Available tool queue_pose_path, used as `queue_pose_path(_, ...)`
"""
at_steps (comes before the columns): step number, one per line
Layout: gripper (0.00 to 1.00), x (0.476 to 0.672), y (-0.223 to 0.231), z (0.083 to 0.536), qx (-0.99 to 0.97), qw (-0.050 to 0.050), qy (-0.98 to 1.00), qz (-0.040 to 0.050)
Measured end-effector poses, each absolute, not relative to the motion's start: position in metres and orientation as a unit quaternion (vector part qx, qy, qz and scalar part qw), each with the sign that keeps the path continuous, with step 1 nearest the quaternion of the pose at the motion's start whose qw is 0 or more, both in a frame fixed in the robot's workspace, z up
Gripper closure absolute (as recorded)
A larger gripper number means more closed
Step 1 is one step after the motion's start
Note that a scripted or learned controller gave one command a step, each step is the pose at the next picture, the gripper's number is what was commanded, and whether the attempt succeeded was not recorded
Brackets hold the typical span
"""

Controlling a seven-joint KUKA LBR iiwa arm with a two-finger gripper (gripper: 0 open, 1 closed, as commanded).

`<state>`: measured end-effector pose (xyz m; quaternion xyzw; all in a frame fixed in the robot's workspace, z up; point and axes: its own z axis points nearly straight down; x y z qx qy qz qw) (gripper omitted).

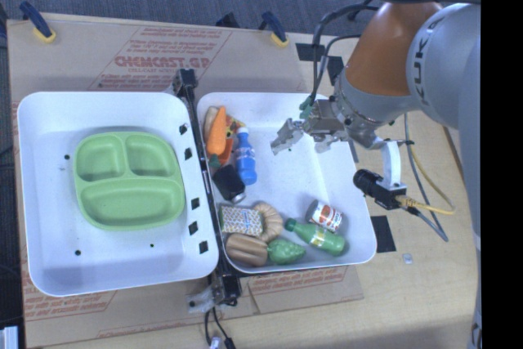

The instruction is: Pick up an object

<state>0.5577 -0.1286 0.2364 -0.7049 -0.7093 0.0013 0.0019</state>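
Toy foods, a blue bottle [245,162] and a green bottle [320,237] crowd the right bin's [347,176] left and near sides.

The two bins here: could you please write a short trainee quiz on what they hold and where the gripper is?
1. True or false: the green plate lies in the left bin.
2. Which item lies nearest the right bin's near right corner? A) blue bottle B) green bottle C) carrot
3. Fill in: the gripper hangs over the ___ bin.

Key
1. True. The plate lies alone in that bin.
2. B. The green bottle lies beside the can; the blue bottle and carrot lie along the left wall.
3. Right. The gripper is over a bare patch of the bin, apart from the items.
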Motion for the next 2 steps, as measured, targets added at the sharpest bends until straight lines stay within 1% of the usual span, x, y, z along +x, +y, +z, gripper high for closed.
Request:
queue_pose_path(1, 0.0, 0.598, -0.111, 0.091, -0.775, 0.002, -0.633, 0.0018)
queue_pose_path(2, 1.0, 0.598, -0.111, 0.101, -0.773, 0.003, -0.634, 0.0029)
